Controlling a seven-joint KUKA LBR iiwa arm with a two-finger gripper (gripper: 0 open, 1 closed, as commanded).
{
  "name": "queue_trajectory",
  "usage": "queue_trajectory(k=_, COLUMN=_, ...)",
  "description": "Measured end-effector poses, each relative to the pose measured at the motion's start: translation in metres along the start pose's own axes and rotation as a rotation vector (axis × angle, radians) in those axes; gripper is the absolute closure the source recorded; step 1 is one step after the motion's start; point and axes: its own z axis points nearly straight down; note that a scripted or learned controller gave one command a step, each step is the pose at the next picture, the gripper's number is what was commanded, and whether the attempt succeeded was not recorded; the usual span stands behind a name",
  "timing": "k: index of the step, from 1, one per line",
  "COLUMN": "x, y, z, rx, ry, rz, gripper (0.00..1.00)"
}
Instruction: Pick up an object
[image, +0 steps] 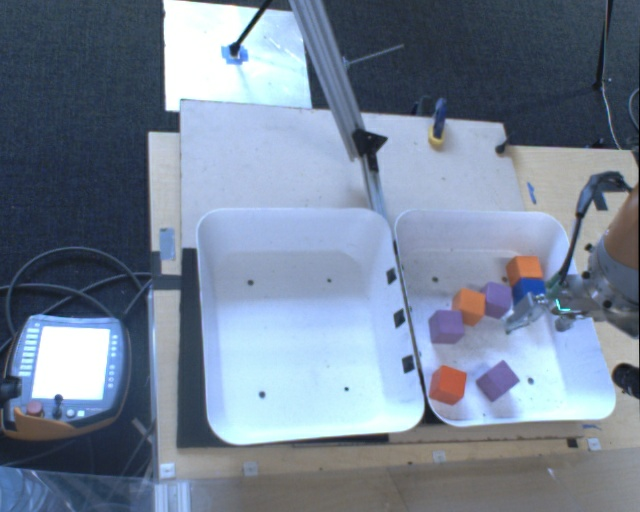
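The claw (528, 312) is hanging low over the right bin (575, 250), reaching in from its right wall; I cannot tell whether it is apart or together. A blue cube (530, 288) is sitting just beside its tip, toward the far wall, touching an orange cube (523, 268). A purple cube (497, 298) is lying just left. The lone purple cube (497, 380) nearer the front is offering more open room.
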Motion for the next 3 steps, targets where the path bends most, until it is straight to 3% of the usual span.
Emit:
queue_trajectory(k=1, x=0.0, y=0.001, z=-0.002, rx=-0.004, ry=-0.001, rz=0.0, gripper=0.0)
queue_trajectory(k=3, x=0.005, y=0.004, z=0.108, rx=0.002, ry=0.001, rz=0.002, gripper=0.0)
